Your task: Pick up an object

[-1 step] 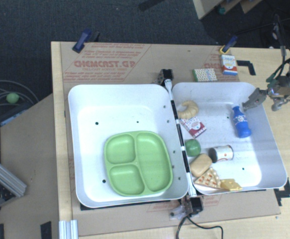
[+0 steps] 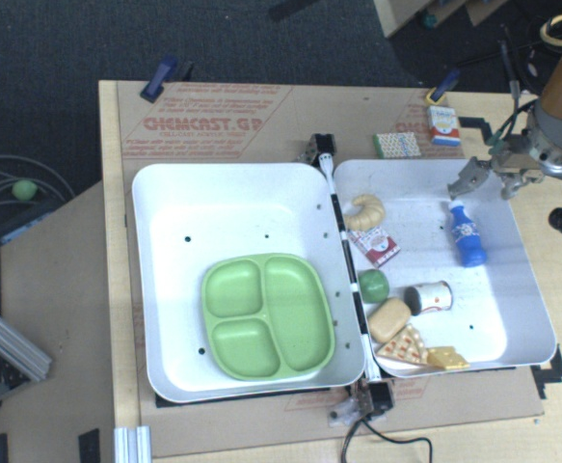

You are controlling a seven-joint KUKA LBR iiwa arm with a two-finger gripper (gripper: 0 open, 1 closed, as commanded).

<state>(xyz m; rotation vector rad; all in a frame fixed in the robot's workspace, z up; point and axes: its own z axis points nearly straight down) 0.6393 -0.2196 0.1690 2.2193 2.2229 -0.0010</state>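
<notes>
My gripper (image 2: pixel 486 183) hangs at the far right corner of the right bin (image 2: pixel 512 287), open with nothing between its fingers. A blue bottle (image 2: pixel 468 234) lies just in front of it on the bin floor, apart from the fingertips. Further left in the same bin are a pale pastry (image 2: pixel 365 210), a red and white packet (image 2: pixel 379 247) and a green ball (image 2: pixel 372 285). Toward the near edge lie a small white can (image 2: pixel 433 297), a tan bread roll (image 2: pixel 388 318), a waffle (image 2: pixel 406 347) and a yellow cheese piece (image 2: pixel 446 358).
The left bin (image 2: pixel 165 210) holds a green divided plate (image 2: pixel 266 314). Two small cards (image 2: pixel 398 144) (image 2: pixel 442 123) lie on the cardboard behind the right bin. A black clip (image 2: pixel 323 148) sits where the bins meet at the back.
</notes>
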